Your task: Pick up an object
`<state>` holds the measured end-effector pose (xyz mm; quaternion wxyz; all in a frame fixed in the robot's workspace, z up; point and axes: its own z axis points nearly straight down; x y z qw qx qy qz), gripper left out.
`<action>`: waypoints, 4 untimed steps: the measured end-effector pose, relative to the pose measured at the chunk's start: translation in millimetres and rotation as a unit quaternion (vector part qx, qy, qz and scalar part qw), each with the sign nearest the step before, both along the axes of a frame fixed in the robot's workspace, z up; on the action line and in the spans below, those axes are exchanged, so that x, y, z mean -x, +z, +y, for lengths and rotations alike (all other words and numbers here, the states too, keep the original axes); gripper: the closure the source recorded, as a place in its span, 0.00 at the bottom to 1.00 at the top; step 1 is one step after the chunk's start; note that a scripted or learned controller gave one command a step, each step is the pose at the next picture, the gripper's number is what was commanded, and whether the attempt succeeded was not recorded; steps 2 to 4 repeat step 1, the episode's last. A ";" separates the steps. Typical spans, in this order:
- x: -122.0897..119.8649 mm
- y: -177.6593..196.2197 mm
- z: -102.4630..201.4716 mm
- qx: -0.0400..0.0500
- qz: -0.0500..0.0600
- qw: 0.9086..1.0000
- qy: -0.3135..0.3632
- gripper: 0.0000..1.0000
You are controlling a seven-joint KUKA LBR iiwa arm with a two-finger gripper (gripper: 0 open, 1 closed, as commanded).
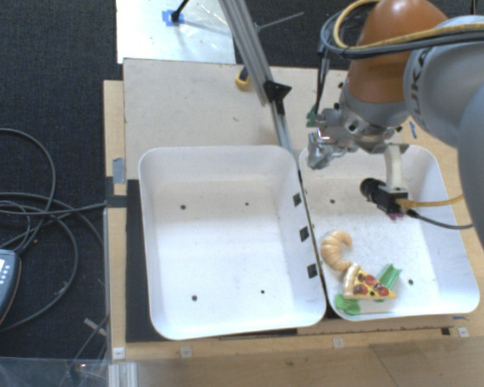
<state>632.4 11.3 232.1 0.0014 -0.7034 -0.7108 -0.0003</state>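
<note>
Nothing lifted yet: hand poised over right bin's far end, grip unreadable from here, croissant and pizza slice lying untouched at near edge.

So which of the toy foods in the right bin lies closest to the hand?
The croissant, the tan curved piece. It lies further up the right bin toward the hand than the pizza slice and the green piece beside it at the near rim.
</note>
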 end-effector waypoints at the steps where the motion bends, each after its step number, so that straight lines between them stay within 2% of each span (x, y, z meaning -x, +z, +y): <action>1: 11.6 9.7 53.1 0.000 -0.001 1.000 -0.002 1.00; 4: 11.6 9.7 53.1 0.000 -0.001 1.000 -0.002 1.00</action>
